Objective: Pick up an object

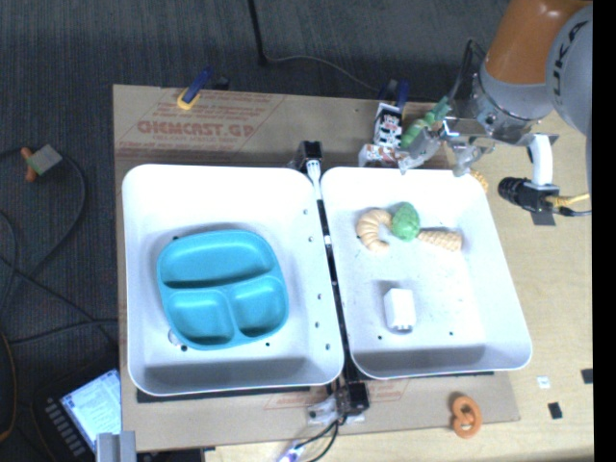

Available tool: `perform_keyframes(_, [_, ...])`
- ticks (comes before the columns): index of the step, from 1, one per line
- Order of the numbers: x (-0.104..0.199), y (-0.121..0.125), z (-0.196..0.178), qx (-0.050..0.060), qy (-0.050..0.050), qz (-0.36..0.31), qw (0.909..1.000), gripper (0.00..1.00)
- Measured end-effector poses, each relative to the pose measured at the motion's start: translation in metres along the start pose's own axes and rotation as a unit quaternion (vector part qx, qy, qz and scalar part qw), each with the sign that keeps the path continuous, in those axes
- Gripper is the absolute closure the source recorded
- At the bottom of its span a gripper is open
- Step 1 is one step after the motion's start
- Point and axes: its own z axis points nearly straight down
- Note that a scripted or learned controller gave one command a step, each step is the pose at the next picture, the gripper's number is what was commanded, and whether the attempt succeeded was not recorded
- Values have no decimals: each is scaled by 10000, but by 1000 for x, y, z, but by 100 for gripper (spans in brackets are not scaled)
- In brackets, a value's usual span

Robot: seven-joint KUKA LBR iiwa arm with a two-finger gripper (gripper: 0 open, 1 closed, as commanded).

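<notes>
The gripper (438, 141) hovers over the far rim of the right bin (500, 287); I cannot tell its state. The toys (404, 224) lie inside, toward the near side from it, long axis across the bin.

Right bin (500, 296): far half occupied by a cream curled piece (372, 227), a green lump (405, 220) touching it, and a ridged tan piece (441, 240), leaving little gap among them. White cylinder (399, 310) stands alone near centre, open floor on all sides. Near corners open.

Left bin (140, 258): blue divided tray (221, 288) covers the middle; a margin of open floor along the walls.

End effector (438, 142) hangs over the right bin's far rim.
</notes>
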Motion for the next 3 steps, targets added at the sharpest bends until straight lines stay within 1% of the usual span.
perform_keyframes(1, [18, -17, 150, -8, -2, 5, 10000, 0])
perform_keyframes(2, [18, -18, 141, -2, -4, 3, 10000, 100])
perform_keyframes(3, [-57, 8, 70, -17, -14, 6, 10000, 100])
